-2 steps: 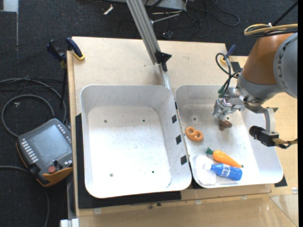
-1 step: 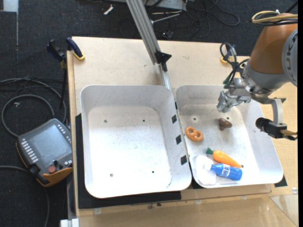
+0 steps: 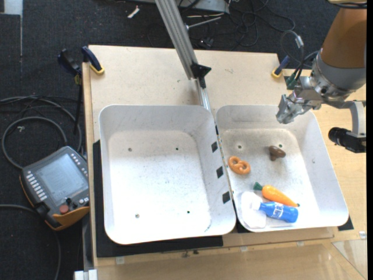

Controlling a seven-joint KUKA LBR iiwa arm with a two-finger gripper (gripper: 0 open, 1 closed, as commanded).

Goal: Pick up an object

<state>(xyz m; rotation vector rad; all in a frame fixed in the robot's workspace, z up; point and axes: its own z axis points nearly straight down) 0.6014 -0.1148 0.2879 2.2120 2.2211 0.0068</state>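
Jaws [image 3: 287, 114] (open or clenched, cannot tell) hover above the brown lump [image 3: 276, 152] in the right bin [image 3: 326, 162]

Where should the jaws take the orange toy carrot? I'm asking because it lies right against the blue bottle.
Grip the orange toy carrot across its thicker middle, coming straight down from above. It lies flat and slanted in the right white bin, with the blue bottle close along its lower side, so I would keep toward the green-topped end.
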